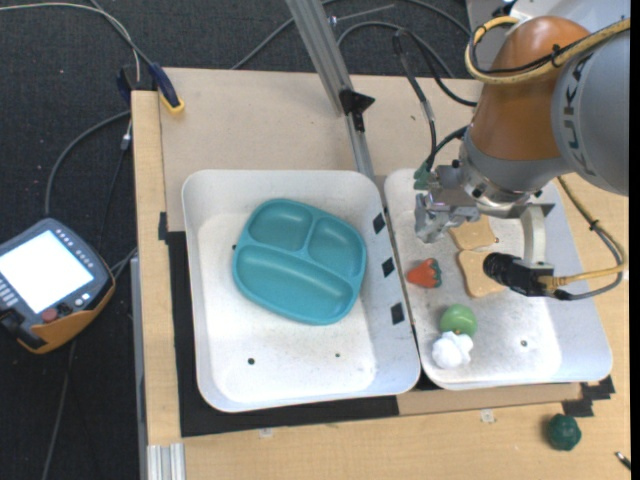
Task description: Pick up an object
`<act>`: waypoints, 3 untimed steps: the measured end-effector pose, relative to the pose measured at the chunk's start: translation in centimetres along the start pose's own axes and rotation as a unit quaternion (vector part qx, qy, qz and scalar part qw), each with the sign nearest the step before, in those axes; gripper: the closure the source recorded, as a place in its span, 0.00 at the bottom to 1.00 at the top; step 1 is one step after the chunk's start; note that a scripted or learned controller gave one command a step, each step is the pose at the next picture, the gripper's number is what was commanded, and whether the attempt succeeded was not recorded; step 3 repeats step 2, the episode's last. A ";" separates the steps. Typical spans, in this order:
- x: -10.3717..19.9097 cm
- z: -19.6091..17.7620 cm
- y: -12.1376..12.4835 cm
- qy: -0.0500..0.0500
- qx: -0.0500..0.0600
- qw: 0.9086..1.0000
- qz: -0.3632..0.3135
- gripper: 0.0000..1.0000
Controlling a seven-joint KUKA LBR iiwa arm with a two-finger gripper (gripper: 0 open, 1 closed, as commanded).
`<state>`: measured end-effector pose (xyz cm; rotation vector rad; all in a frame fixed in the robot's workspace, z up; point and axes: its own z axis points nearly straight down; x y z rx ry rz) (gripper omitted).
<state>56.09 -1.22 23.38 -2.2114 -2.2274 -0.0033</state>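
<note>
My gripper (432,226) hangs over the upper left part of the right bin (560,353), its metal fingers pointing down with nothing seen between them. Just below it lies a red strawberry-like toy (425,274). Two tan bread-like pieces sit to its right, a small one (472,235) and a larger one (478,273). Lower in the same bin lie a green round toy (459,318) and a white lumpy toy (452,350).
The left bin (215,368) holds a teal divided plate (298,259). A dark green ball (563,431) lies on the bench outside the right bin's lower corner. A metal pole (325,43) rises behind the bins. A tablet-like pendant (45,283) sits far left.
</note>
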 end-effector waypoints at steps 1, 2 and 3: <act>5.3 -0.1 -0.2 0.000 0.000 1.000 0.000 1.00; 9.8 -0.6 -1.7 0.000 0.001 1.000 0.000 1.00; 9.8 -0.6 -1.7 0.000 0.001 1.000 0.000 1.00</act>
